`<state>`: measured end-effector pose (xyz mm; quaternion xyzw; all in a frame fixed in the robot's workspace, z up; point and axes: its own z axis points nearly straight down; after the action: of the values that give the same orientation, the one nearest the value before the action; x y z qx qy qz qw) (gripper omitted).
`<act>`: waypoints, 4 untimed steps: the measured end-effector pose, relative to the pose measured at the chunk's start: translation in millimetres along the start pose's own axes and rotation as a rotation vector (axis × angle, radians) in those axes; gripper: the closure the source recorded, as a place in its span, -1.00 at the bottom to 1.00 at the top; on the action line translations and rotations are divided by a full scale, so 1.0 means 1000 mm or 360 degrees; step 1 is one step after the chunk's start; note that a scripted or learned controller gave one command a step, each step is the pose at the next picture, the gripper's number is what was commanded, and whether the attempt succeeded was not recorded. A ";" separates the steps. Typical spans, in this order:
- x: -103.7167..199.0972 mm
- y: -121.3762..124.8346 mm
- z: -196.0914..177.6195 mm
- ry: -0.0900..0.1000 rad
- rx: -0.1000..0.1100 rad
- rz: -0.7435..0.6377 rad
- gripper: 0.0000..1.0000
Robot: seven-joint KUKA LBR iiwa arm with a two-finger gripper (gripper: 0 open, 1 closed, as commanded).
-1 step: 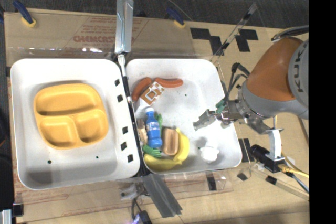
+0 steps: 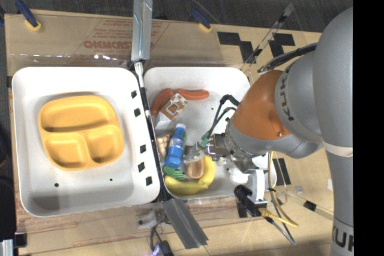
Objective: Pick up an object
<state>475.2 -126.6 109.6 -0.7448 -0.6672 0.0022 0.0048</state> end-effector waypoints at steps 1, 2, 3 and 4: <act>-0.025 0.032 -0.114 -0.0008 -0.0030 -0.0097 -1.00; 0.012 0.013 -0.008 -0.0003 -0.0001 -0.0234 -1.00; 0.001 0.002 0.018 -0.0004 -0.0013 -0.0368 -1.00; 0.002 0.002 0.009 -0.0003 -0.0011 -0.0375 1.00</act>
<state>477.8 -125.3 100.9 -0.6613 -0.7502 -0.0001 0.0018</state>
